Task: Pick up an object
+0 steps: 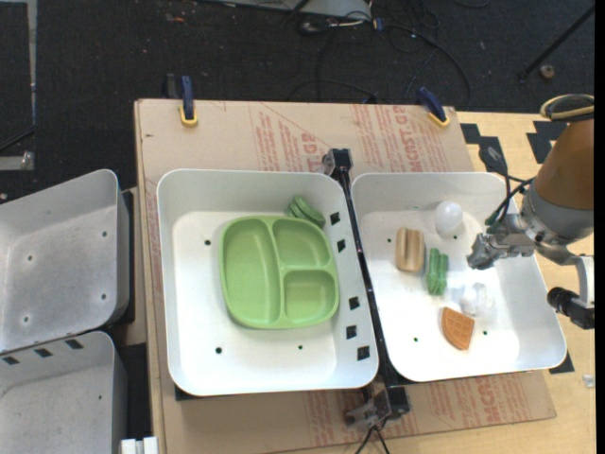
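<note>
**Arm low over the right bin, nothing picked yet**

Orange and flat, a cracker-like piece (458,329) lies closest to the bottom of the frame, in the right bin (515,348). Just above it sits a clear, see-through thing (474,299). A green stick (436,271) lies in the middle of that bin, a tan block (408,250) is beside it to the left, and a white ball (447,218) sits near the top.

Over in the left bin (189,348) rests a green tray (280,271) with a small green thing (306,210) at its upper corner.

I think the arm is at the reaching step. Its gripper (482,255) hangs at the right side of the frame, near the green stick and the clear thing. I cannot tell if it is released or clenched, and I see nothing in it.

Next it should probably line up over one thing and go down.
</note>
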Controlling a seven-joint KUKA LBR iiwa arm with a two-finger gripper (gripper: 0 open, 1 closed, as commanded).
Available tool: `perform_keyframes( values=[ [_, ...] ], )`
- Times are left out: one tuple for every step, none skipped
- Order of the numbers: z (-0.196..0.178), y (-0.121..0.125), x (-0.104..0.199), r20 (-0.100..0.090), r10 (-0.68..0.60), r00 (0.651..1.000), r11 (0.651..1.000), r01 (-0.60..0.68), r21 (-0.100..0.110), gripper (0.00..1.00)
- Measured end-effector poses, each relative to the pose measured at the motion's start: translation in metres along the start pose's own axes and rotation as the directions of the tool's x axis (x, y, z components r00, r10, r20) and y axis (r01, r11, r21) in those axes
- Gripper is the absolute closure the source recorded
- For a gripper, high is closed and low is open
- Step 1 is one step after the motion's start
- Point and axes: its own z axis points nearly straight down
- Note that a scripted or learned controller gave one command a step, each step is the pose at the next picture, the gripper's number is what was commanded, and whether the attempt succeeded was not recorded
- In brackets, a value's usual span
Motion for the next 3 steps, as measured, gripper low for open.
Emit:
perform_keyframes(
  values=[
    [-0.064, 0.002, 0.0, 0.002, -0.003, 1.0, 1.0, 0.003, -0.005, 1.0],
    [-0.109, -0.002, 0.003, 0.002, -0.003, 1.0, 1.0, 0.003, -0.004, 1.0],
    [-0.149, 0.0, 0.003, 0.001, -0.003, 1.0, 1.0, 0.003, -0.003, 1.0]
  ],
)
